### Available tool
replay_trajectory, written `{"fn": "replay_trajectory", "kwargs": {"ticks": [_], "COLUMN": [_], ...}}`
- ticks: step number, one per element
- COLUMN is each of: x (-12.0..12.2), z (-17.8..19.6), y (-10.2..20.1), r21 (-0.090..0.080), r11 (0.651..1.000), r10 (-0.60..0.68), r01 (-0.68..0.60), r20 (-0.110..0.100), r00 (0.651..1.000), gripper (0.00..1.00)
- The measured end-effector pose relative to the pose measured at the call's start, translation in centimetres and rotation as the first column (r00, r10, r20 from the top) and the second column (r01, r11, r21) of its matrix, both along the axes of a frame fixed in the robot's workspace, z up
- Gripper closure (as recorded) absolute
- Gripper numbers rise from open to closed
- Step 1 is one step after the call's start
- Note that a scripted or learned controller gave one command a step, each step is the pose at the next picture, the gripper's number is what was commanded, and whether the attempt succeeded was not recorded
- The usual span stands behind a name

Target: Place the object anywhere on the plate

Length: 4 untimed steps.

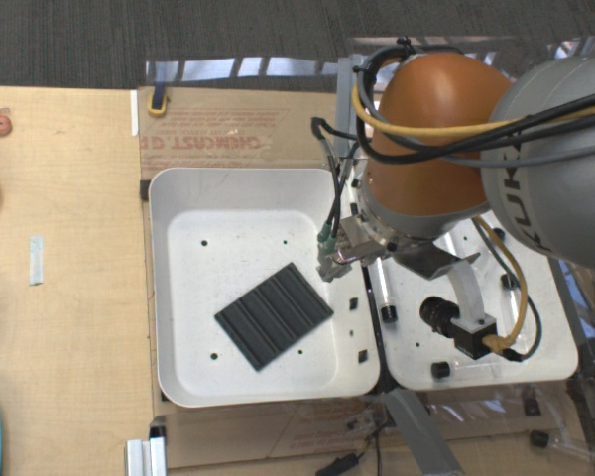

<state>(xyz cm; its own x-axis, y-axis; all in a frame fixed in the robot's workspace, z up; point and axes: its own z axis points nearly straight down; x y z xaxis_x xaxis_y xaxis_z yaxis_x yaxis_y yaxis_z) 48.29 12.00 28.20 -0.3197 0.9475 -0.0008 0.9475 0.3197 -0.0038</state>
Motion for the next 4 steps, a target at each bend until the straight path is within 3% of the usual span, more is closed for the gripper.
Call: {"fn": "replay_trajectory", "kwargs": {"ticks": [1, 2, 3, 4], "x": [5.2, 0.4, 0.8, 1.4], "z": [5.0, 2.0, 1.4, 4.5], "y": [3.0, 0.7, 4.8, 0.5], "r21": [0.000, 0.002, 0.002, 0.000], "r11": [0.971, 0.850, 0.775, 0.686], "r10": [0.239, 0.527, 0.632, 0.727], "r01": [-0.239, -0.527, -0.632, -0.727], "r20": [0.003, 0.001, 0.002, 0.004], "r00": [0.971, 0.850, 0.775, 0.686], "gripper": [1.00, 1.00, 1.00, 1.00]}}
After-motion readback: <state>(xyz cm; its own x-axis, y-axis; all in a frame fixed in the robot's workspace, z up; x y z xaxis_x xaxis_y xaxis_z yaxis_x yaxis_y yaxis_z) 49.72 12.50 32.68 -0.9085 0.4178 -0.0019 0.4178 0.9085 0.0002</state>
